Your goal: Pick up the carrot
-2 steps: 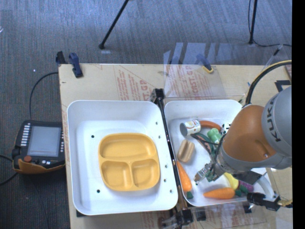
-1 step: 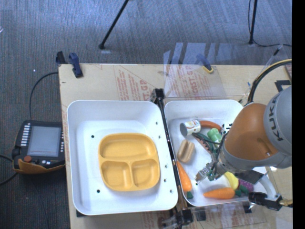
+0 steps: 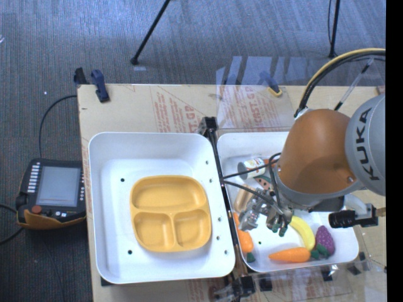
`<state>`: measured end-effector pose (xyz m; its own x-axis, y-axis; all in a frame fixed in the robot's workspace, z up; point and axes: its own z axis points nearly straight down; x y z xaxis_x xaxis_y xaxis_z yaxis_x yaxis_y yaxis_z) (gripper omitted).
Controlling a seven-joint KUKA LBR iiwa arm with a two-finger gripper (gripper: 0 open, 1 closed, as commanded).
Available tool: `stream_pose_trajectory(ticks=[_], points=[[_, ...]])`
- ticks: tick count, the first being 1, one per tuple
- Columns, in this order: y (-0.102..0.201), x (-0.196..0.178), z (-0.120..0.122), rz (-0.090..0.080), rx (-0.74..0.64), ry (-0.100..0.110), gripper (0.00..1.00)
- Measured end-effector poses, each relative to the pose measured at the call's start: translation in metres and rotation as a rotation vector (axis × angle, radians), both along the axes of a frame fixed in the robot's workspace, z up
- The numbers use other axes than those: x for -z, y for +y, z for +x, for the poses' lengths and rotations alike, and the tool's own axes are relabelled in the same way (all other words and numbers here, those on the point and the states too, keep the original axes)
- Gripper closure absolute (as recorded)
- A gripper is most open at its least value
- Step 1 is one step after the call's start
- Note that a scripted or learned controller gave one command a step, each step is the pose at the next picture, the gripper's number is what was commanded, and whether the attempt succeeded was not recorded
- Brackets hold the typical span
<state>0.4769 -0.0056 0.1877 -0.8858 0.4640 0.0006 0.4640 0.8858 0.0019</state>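
While the grey KUKA arm with its orange band reaches in from the right, its two-finger metal gripper hangs over the left-middle of the right shallow white bin. Fingers look slightly parted with nothing between them, though glare makes the exact gap hard to read. Target orange plastic carrot lies flat near the bin's near wall, just right of and nearer than the gripper, not touching it. Beside it: yellow toy banana, purple grape bunch, a second smaller orange vegetable at the bin's left edge. Left white bin holds a yellow three-compartment tray. Teach pendant sits on the floor, far left.
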Motion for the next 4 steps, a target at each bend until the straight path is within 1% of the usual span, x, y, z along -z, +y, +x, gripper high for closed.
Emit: stream_pose_trajectory(ticks=[1,2,3,4], points=[[0.039,0.001,-0.001,0.000,-0.312,0.003,1.00],[0.038,-0.008,0.000,0.002,-0.303,0.002,1.00],[0.069,0.002,-0.001,0.000,-0.387,0.005,1.00],[0.072,0.001,-0.002,-0.001,-0.484,0.004,1.00]])
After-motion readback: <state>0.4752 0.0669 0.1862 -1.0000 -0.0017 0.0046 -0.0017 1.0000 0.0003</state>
